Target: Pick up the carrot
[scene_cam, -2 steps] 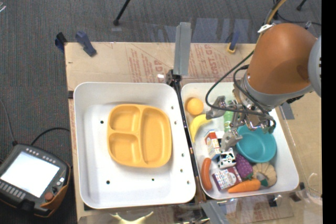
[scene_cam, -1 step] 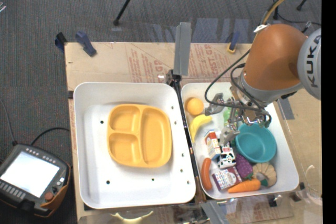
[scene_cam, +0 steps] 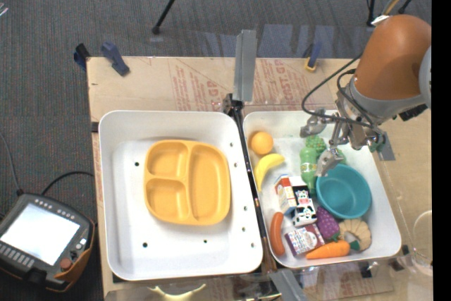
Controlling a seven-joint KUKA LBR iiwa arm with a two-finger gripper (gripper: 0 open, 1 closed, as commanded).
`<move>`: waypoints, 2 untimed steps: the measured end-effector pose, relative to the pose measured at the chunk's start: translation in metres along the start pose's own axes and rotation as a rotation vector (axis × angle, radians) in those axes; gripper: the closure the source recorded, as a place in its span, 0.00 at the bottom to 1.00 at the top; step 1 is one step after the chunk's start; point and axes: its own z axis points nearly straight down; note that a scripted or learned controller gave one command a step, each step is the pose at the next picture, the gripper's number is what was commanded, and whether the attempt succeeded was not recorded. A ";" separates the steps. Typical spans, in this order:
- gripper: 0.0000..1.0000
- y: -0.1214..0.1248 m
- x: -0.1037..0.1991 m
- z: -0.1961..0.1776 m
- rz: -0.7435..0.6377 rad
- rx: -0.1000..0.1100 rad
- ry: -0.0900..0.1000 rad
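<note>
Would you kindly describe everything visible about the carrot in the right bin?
The carrot is a small orange toy, plastic-looking, with a green leafy tip at its right end. It lies flat, nearly level across the view, at the right bin's near edge. A small printed packet sits against its left end, and purple grapes lie just behind it. Nothing grips it.

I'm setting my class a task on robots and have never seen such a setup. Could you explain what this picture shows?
One camera looks down at a slant on a bench with two white bins. The grey and orange machine at the right is a robot arm; its pincer hangs over the right bin, near a green bottle and a teal bowl. I see nothing between its fingers. The left bin holds a yellow divided plate. The right bin also holds toy food: an orange, a banana and the carrot, lying at the near edge.
</note>
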 end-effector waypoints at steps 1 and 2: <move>0.00 0.052 -0.033 0.048 0.126 -0.002 0.002; 0.00 0.039 0.043 0.045 0.200 0.000 0.001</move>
